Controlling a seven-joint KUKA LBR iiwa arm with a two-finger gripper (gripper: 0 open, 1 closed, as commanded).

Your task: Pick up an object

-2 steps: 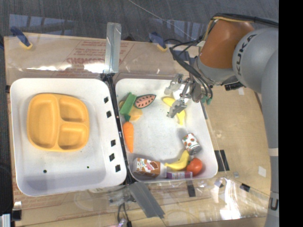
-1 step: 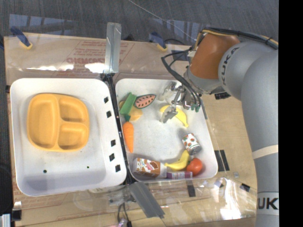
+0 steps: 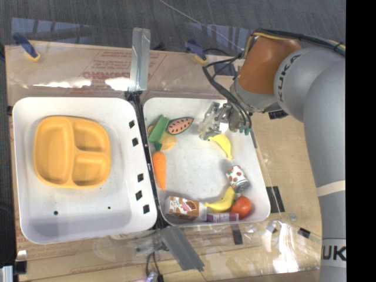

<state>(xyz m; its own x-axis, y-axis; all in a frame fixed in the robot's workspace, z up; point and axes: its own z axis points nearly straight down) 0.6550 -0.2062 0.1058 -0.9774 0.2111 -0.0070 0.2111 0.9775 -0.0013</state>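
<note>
The end effector (image 3: 218, 122) hangs low over the far part of the right bin (image 3: 194, 181), just above the upper end of a yellow banana (image 3: 223, 144) that lies near the bin's right wall. Whether its fingers stand apart or together cannot be told (the metal parts blur together). For a good pick, the arm should settle so the fingers straddle the banana across its narrow width, then close squarely. The watermelon slice (image 3: 180, 125) lies close by and should stay untouched.
</note>
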